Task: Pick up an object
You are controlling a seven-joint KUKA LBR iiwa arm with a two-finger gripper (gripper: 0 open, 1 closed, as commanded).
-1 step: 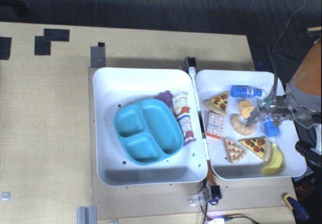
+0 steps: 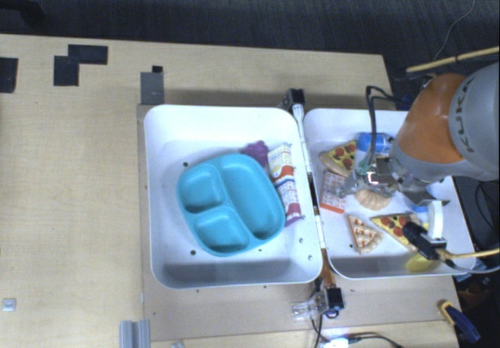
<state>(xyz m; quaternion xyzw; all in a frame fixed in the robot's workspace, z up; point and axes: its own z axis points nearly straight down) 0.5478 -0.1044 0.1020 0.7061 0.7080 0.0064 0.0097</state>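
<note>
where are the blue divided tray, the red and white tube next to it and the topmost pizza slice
blue divided tray (image 2: 254,196), camera view, floor of its largest compartment
red and white tube (image 2: 286,182), camera view, middle of its body
topmost pizza slice (image 2: 341,157), camera view, centre of its topping

left bin (image 2: 168,151), right bin (image 2: 323,129) side by side on bench (image 2: 78,221); black patches (image 2: 78,61) top-left

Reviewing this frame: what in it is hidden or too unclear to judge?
Gripper, camera view: the arm above covers much of it, so whether it holds anything cannot be told.
Blue object in the right bin: partly behind the arm; its kind is unclear.
Purple thing in the left bin: mostly hidden by the blue tray and the packet.
Packet's print: too small to read.
</note>
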